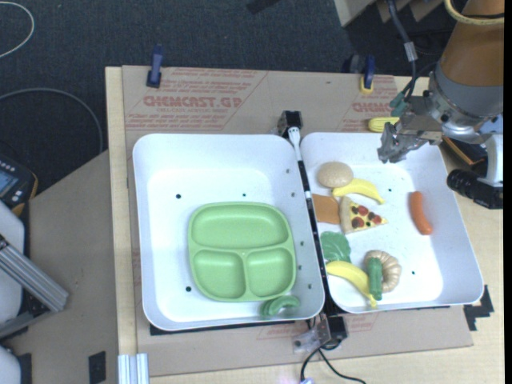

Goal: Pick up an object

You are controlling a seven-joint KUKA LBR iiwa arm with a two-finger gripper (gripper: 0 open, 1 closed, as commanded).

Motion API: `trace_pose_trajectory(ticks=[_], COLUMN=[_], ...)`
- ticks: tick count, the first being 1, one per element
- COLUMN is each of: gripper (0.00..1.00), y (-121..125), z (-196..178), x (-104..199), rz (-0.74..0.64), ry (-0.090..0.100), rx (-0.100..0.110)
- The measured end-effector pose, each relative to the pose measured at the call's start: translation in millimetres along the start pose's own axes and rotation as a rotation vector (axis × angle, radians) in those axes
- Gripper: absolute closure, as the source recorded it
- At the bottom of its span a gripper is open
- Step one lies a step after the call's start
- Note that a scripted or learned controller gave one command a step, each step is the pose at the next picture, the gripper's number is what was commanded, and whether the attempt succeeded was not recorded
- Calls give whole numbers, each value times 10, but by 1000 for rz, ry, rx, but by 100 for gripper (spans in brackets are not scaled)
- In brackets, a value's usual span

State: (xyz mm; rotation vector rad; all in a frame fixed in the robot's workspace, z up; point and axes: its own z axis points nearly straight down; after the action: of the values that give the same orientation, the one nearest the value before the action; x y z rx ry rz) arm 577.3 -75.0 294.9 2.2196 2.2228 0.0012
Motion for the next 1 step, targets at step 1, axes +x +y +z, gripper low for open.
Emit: trace_pose_trajectory(ticks=[1], gripper=[100], y=[-45], z=[337], x=[620], rz=[-3], ry=[2], rx=[6])
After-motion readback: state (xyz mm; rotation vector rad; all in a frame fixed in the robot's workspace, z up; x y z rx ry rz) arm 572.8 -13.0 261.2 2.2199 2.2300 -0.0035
